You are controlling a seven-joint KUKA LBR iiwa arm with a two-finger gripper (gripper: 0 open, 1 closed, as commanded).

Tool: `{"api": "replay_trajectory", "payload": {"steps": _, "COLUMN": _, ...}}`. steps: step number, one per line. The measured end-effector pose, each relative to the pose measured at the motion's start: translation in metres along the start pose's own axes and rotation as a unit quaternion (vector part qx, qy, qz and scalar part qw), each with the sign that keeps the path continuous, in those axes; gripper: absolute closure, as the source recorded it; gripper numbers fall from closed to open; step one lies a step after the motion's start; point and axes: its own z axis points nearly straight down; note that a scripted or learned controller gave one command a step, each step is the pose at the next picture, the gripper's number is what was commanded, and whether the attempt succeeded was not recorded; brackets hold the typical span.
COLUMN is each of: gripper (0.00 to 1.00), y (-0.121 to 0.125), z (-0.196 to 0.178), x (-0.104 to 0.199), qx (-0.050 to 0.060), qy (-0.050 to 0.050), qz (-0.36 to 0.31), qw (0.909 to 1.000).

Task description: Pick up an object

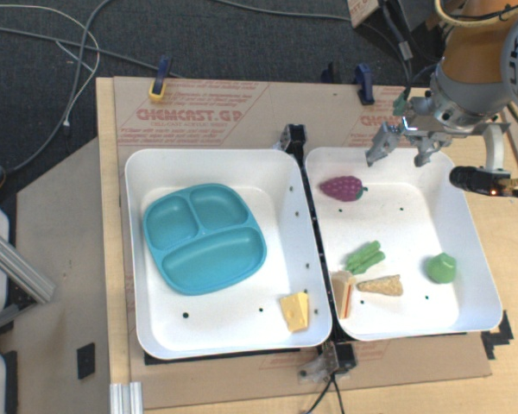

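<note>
Gripper (403, 149) position: above the far edge of the right bin (475, 231), suspended from the grey arm (476, 50) with its orange band. Both fingers are visible, spread wide apart, with nothing between them.

Candidate objects, all in the right bin:
- Purple grape cluster (343, 188), near the far left corner, nearest to the gripper and well apart from the other items
- Green bean-like piece (364, 257), mid-bin, just beside the items below
- Tan wedge (380, 285), close to the near wall
- Striped orange-and-white piece (344, 294), against the left wall, touching or almost touching the wedge
- Round green object (442, 268), on the right side, standing alone

The left bin (142, 231) holds a teal divided plate (205, 237) and a yellow cheese-like wedge (296, 310) near its near right corner.

Recommended procedure, as a judgement from this layout: select the grape cluster, since it needs the shortest travel and has free space on all sides. Centre the fingers over its widest part, with the closing line across its short axis. Descend vertically until the fingertips pass its midline, keeping clear of the bin divider (309, 205) at left. Close fully before lifting. The cluster's rounded, bumpy surface may slip; an off-centre grasp is the main risk
</note>
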Motion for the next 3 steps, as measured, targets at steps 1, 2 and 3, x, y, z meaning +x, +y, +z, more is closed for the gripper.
{"api": "replay_trajectory", "payload": {"steps": 1, "gripper": 0.0, "y": 0.002, "z": -0.007, "x": 0.0, "qx": -0.006, "qy": -0.001, "qz": -0.001, "qw": 1.0}}
{"api": "replay_trajectory", "payload": {"steps": 2, "gripper": 0.0, "y": 0.0, "z": 0.034, "x": 0.001, "qx": -0.005, "qy": 0.0, "qz": -0.001, "qw": 1.0}}
{"api": "replay_trajectory", "payload": {"steps": 3, "gripper": 0.0, "y": -0.004, "z": 0.077, "x": 0.004, "qx": -0.003, "qy": 0.0, "qz": -0.001, "qw": 1.0}}
